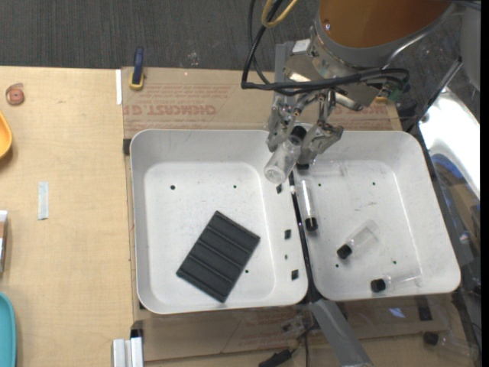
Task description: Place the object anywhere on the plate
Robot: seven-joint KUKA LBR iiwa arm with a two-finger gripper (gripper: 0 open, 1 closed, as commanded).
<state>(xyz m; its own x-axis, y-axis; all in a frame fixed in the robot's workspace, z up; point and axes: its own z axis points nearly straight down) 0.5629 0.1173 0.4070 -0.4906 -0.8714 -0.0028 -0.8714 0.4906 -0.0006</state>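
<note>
Between the gripper's (299, 145) fingers, above the divide where the two white bins meet, a clear plastic vial (280, 161) is clenched, its capped end toward the fingers and its open, lighter end tilted down and toward the left bin (153, 281). The vial appears lifted off the bin floor, though the slant of the view makes its height hard to judge.

Down and left of the gripper, well apart from it, a dark ribbed rectangular plate (219, 255) lies flat and askew on the left bin's floor. Nothing rests on it. That looks like the target, so the pickup seems done and the carry and release are left: the gripper would need to travel down-left over the plate and let go.

Just below the gripper, a black marker-like pen (304, 205) lies along the inner edge of the right bin (428, 274). Farther below and to the right lie two more clear vials with black caps, one (357, 241) mid-floor and one (393, 282) near the front rim. Both are well away from the path to the plate.
</note>
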